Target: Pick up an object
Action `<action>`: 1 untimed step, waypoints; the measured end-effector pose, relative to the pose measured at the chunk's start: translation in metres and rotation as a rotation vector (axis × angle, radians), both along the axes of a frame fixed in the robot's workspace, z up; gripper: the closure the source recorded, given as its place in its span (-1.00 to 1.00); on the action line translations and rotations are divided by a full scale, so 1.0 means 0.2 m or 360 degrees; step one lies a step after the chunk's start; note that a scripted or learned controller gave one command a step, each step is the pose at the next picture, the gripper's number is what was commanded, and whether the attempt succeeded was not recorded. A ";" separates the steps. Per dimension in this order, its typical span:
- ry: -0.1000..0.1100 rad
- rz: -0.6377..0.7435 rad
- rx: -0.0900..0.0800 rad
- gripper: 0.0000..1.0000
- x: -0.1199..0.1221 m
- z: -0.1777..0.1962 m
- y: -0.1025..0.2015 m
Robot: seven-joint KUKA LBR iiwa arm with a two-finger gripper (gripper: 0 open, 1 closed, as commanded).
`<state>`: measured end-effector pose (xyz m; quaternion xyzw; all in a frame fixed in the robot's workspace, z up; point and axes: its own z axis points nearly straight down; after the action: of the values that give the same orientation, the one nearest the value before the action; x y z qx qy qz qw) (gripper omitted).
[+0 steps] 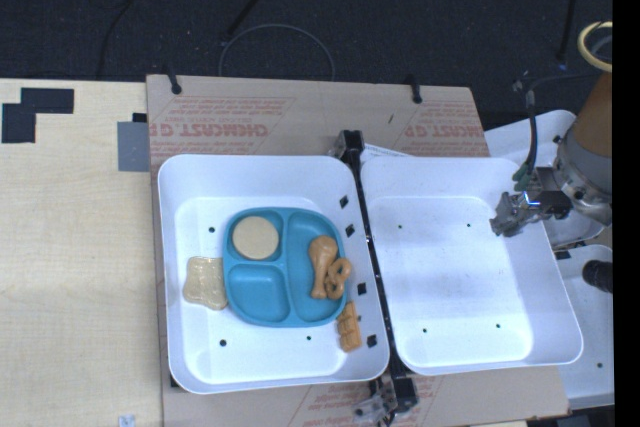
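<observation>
Overhead, gripper [512, 215] at the right bin's [450, 335] right rim, jaw state impossible to tell, left bin [190, 185] holding a blue divided tray [265, 300] with a round cookie [255, 237], pretzel-shaped piece [328, 267], pale bread slice [205, 282] beside it, small brown piece [349, 327] near the divider.

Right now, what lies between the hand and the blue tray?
In the camera view, between the hand and the blue tray lie the right bin's bare floor and the bins' adjoining rims.

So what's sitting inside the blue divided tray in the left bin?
The blue tray holds a round tan disc in one section and a tan pretzel-like piece in another. What's under them is covered.
</observation>
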<state>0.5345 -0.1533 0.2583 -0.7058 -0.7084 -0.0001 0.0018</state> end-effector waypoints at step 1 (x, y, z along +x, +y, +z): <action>0.0003 0.0000 -0.0001 1.00 -0.02 -0.08 0.26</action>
<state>0.5298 -0.1014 0.2427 -0.7058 -0.7084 0.0008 0.0024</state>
